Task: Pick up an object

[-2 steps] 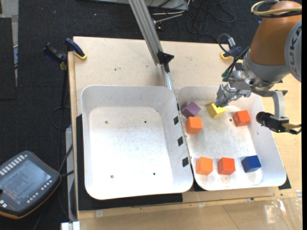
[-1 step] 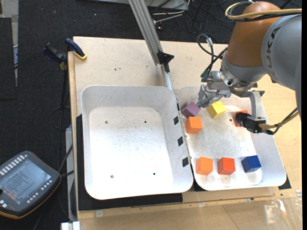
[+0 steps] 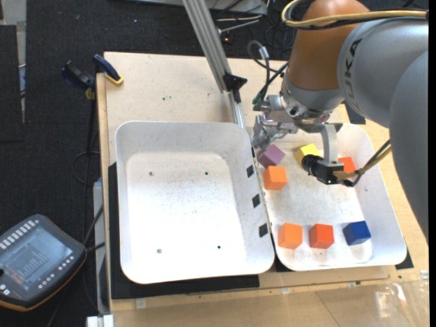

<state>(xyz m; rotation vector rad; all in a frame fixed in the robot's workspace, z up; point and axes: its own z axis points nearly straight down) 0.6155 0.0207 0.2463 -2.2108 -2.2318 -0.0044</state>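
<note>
Bench w/ two white bins, seen from above. Landmark: the orange cube (image 3: 275,178) by the right bin's (image 3: 381,203) left wall.

Nearest the camera, along the right bin's front edge: a second orange cube (image 3: 290,236) straight toward the camera from the landmark, a red-orange cube (image 3: 321,236) just right of that, and a blue cube (image 3: 356,233) further right. The left bin (image 3: 136,155) lies across the divider to the landmark's left.

Mid-scene: the landmark cube sits square on the floor, apart from its neighbours. Just behind it & a touch left lies a purple cube (image 3: 272,155), tilted, corner-on. The gripper (image 3: 263,137) hangs directly over that purple cube's far-left side, very close or touching; can't tell which. Likely target is thus the purple cube, lying just toward the camera & slightly right of the fingertips. No clear long axis, as it's a cube turned abt 45° to the bin wall. Finger spacing can't be read here.

Right of the landmark: a yellow cube (image 3: 306,152), w/ a black fitting on the wrist partly in front of it. Further right, another orange block (image 3: 347,164) peeks past a cable.

Farthest: the arm (image 3: 381,53) reaches in from the right, wrist bent steeply down over the bin's back-left corner, orange band on top.
</note>
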